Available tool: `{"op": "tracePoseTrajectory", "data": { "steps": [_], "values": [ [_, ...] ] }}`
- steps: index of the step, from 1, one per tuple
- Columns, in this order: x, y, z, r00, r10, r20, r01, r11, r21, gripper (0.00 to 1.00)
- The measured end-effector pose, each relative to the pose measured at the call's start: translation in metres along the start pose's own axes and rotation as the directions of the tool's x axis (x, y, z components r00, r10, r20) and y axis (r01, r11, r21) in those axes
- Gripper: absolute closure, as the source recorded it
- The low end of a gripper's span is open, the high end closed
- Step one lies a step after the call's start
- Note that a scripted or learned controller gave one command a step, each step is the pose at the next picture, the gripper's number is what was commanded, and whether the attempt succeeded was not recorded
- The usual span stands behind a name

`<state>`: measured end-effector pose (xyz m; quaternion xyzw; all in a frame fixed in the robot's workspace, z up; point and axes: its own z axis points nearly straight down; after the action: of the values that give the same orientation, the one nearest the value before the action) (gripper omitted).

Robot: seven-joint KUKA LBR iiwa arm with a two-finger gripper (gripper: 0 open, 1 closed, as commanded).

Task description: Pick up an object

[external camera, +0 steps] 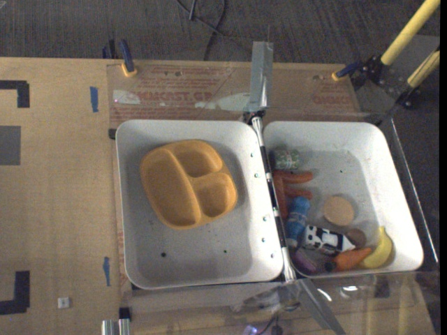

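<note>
left bin, centre-left of frame: holds one orange divided plate, lying flat toward its upper left. right bin: objects crowd its left and lower edges, namely two carrots, a blue item, a black-and-white toy, a tan disc and a banana at lower right.

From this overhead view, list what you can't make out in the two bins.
- Purple object, camera view: tucked in the right bin's lower left corner under the black-and-white toy; shape unclear.
- Small patterned item, camera view: too blurred to identify.
- Brown piece, camera view: partly covered by the black-and-white toy and the carrot.
- Blue object, camera view: too blurred to identify.
</note>
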<state>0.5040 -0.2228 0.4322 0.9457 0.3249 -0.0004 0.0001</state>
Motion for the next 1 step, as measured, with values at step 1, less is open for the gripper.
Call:
{"op": "tracePoseTrajectory", "data": {
  "steps": [1],
  "values": [
    [-0.014,-0.0209,-0.0026,0.983,-0.184,0.0,0.184,0.983,0.003,0.0]
  ]
}}
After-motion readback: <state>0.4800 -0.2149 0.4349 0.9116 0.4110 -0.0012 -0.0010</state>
